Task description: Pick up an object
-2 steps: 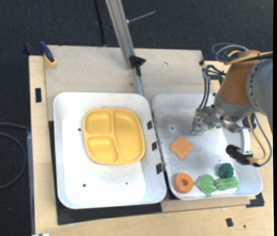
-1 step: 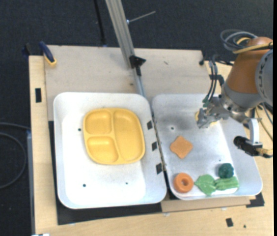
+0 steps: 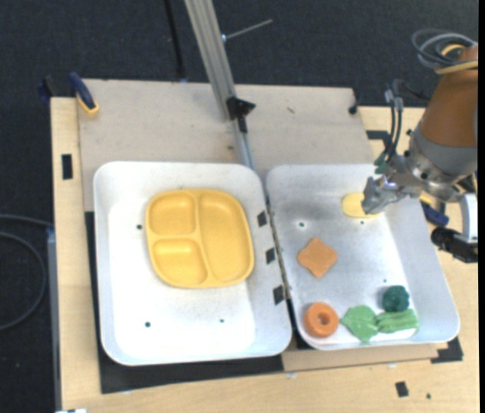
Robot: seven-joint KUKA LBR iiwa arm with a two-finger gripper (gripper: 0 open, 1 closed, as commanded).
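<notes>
Camera view | gripper (image 3: 378, 194) low over yellow piece (image 3: 353, 203) at right bin's (image 3: 423, 256) far side, touching or just above, cannot tell | advice: centre over piece, descend straight, avoid bin wall | bench (image 3: 311, 119) tan board; left bin (image 3: 122, 317) holds yellow divided plate (image 3: 199, 237); dark floor around

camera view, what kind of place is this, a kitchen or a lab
Most likely a robotics lab bench, not a kitchen: a grey and orange robot arm reaches over two shallow white bins, which hold toy-like items such as a yellow divided plate and an orange ring.
</notes>
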